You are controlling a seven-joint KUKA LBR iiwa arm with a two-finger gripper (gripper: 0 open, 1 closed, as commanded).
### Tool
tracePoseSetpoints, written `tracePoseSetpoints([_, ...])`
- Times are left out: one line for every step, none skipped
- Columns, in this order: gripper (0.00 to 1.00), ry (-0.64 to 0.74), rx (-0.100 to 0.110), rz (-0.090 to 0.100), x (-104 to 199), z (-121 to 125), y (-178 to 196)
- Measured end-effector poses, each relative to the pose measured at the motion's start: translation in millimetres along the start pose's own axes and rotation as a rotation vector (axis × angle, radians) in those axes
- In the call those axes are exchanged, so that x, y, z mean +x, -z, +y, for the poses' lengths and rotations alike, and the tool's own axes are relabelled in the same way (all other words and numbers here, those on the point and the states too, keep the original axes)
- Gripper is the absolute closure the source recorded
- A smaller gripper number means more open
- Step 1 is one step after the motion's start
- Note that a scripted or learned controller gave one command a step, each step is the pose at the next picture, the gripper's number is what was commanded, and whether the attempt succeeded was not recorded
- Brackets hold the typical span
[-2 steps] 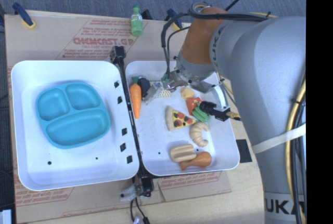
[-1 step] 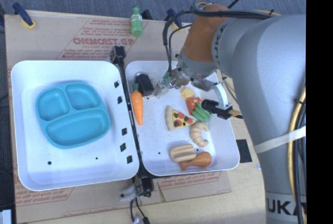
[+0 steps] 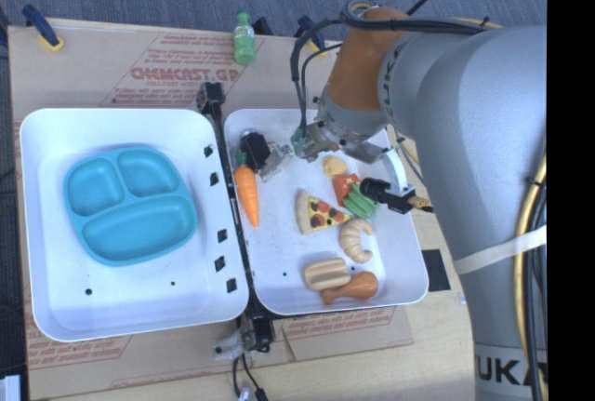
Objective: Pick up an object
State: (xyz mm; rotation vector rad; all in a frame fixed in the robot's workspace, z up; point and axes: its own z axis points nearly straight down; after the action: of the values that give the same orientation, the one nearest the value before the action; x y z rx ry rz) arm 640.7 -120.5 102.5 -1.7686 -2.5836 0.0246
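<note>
One fixed camera looks down on the bench (image 3: 139, 78) from above, at a slant. It stands far enough off to take in both bins whole: the left bin (image 3: 37, 204) holding a blue tray (image 3: 130, 204), and just right of it the right bin (image 3: 279, 125) with the toy food. Grey floor runs along the frame's top beyond the bench. The arm (image 3: 465, 129) enters from the right, nearer the lens, and covers the right bin's far right corner.
</note>
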Motion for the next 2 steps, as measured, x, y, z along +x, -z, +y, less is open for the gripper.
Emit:
tracePoseSetpoints([0.0,0.395,-0.016,-0.002,-59.5,-88.2,-12.4])
tracePoseSetpoints([0.0,0.311,-0.017,-0.001,-9.8,-90.5,-9.5])
